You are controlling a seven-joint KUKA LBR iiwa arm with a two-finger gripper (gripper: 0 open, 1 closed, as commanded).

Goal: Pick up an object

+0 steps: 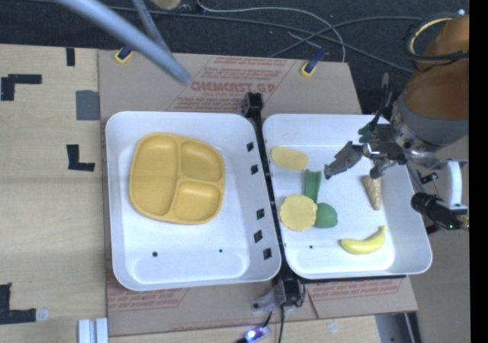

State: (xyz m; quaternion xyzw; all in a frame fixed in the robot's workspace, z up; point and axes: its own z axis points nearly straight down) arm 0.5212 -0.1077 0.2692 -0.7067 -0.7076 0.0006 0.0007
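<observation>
The right bin (404, 258) holds several toy foods. A pale yellow oval piece (290, 158) lies by its left wall, with a green stick (313, 183) beside it. Below them sit a yellow round piece (298, 213) touching a green round piece (326, 216). A yellow banana (363, 243) lies near the front, and a beige cone-shaped piece (373, 192) lies to the right. My gripper (359, 165) hovers over the bin's middle right, above and just left of the beige piece. It is open, its dark fingers (340, 162) spread with nothing between them.
The left bin (122, 258) holds a yellow divided plate (177, 178). A black divider (263, 181) with clips runs between the bins. A grey pole (99, 10) crosses the upper left. Cables trail across the dark floor behind the bench.
</observation>
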